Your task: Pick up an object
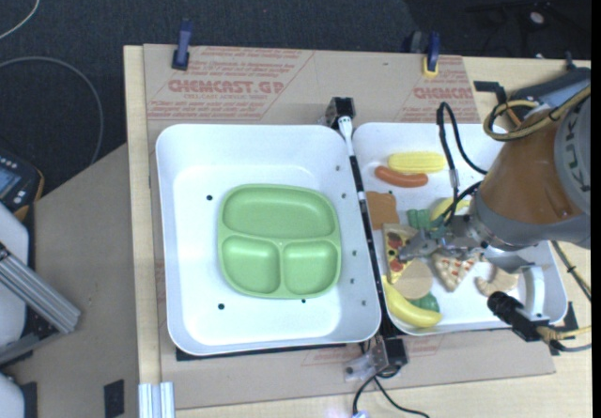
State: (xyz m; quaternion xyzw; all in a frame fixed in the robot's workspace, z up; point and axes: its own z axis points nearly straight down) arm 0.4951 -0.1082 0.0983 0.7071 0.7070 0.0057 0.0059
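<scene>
The right bin (554,286) holds several toy foods. A yellow corn cob (416,162) and a red sausage (401,178) lie at its far side, with a brown toast slice (380,209) below them. A yellow banana (410,307) and a small green piece (428,301) rest near the front left corner. A pizza slice (457,269) lies in the middle and a pale piece (485,286) sits to its right. My gripper (416,250) is low over the bin's left middle, right above another pizza-patterned piece (398,242). The grey and orange arm hides part of the bin.
The left bin (188,219) carries a green divided plate (279,239). A black divider strip (355,183) runs between the bins. Black cables (445,139) loop over the right bin's far side. A black bracket (512,312) juts out near the front right.
</scene>
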